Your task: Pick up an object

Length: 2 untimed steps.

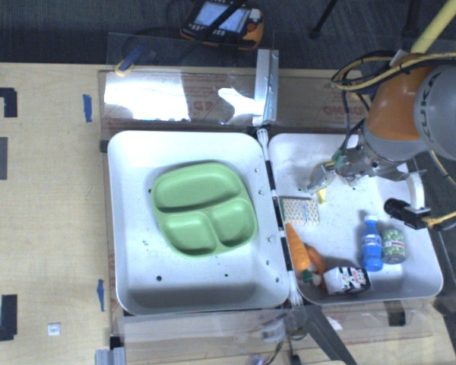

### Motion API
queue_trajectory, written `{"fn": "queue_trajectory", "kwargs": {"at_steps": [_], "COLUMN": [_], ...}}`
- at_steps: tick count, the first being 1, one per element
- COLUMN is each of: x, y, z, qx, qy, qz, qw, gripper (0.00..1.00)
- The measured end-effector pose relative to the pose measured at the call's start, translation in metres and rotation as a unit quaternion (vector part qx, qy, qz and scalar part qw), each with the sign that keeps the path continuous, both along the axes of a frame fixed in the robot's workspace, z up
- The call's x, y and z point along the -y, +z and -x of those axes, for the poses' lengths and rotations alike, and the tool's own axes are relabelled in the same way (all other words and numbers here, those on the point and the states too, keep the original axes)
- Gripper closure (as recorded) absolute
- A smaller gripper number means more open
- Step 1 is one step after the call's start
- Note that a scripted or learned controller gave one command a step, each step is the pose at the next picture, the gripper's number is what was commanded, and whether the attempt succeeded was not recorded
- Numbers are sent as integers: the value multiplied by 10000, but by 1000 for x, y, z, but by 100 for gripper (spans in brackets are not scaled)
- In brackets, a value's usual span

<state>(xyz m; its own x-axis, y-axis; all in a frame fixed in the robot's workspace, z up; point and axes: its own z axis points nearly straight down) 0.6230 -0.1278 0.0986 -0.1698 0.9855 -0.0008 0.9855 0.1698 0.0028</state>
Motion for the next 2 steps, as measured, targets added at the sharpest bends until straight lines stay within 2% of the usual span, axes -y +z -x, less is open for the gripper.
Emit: {"fn": "queue_trajectory", "kwargs": {"at_steps": [1, 2], "x": [9, -17], "y": [-13, -13], "z": [-19, -12], "qx": [11, -4], "qy": [371, 1079], "qz": [4, -4], "qw": [9993, 9942], "gripper": [0, 0]}}
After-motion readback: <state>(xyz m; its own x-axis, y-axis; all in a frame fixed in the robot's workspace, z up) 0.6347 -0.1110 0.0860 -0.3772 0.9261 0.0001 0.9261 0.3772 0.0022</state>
